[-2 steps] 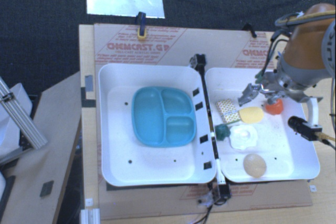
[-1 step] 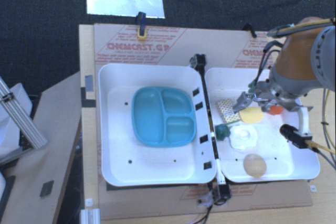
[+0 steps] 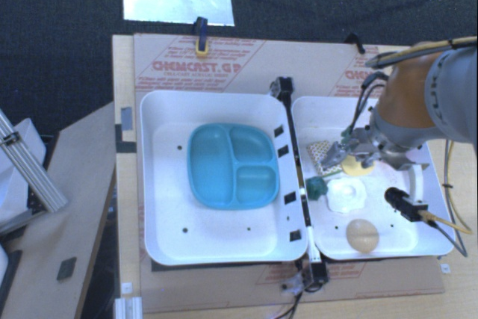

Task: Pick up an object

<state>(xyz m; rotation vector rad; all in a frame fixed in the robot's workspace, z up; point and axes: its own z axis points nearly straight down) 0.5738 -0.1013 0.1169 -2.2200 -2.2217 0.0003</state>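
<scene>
The gripper (image 3: 337, 158) is seen low in the right bin (image 3: 314, 116), over a patterned item (image 3: 320, 152); whether anything is gripped cannot be told. A yellow object (image 3: 357, 166) lies just beside it, a white object (image 3: 346, 195) and a green piece (image 3: 316, 187) below, a tan egg (image 3: 363, 234) nearer the front. A blue divided plate (image 3: 231, 165) is held by the left bin (image 3: 160, 228).

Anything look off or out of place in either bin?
Nothing looks spilled or damaged. The blue divided plate lies flat in the left bin, slightly rotated. In the right bin the small items cluster together: a green piece, a white fried-egg toy, a tan egg, with the gripper over them.
</scene>
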